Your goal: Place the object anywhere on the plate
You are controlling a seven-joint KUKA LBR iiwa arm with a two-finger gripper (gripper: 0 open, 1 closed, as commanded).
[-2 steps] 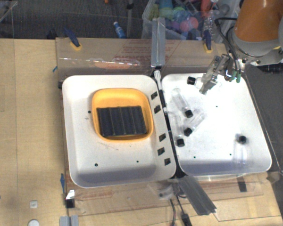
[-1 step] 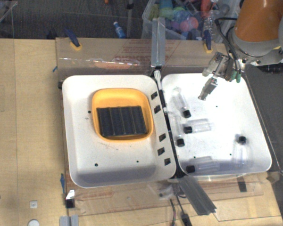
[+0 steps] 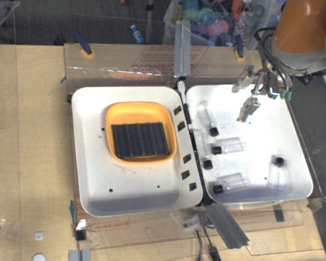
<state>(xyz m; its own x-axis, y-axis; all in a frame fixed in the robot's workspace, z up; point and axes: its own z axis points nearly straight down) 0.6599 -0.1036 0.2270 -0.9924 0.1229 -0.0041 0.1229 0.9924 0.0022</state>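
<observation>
Gripper (image 3: 250,99) sits over the far part of the right bin (image 3: 301,145), hanging below a grey wrist with an orange band on the arm (image 3: 304,15) at the upper right. Two pale fingers show, one higher and to the left, one lower near the bin floor; they stand apart with nothing between them. Loose cables loop around the wrist.

Right bin, white and shallow, holds several clear plastic vials with black caps. One vial (image 3: 206,118) lies just left of the gripper, cap toward the near side. A second vial (image 3: 228,147) lies near the bin's middle, cap to the left. A third vial (image 3: 231,182) lies toward the near edge, also cap left. A fourth vial (image 3: 277,173) sits by the right wall, cap at the far end. Another black cap (image 3: 207,164) sits close to the divider; its body is hard to make out against the white. All vials are apart from the gripper.

Left bin (image 3: 89,162) holds the plate (image 3: 141,112), an orange-yellow, square-ish dish with rounded corners, roughly centred. A dark ribbed rectangular insert (image 3: 140,140) lies on it.

Both bins rest on the wooden desk (image 3: 27,145). Beyond the far edge, a clear tub of coloured items (image 3: 217,10).
</observation>
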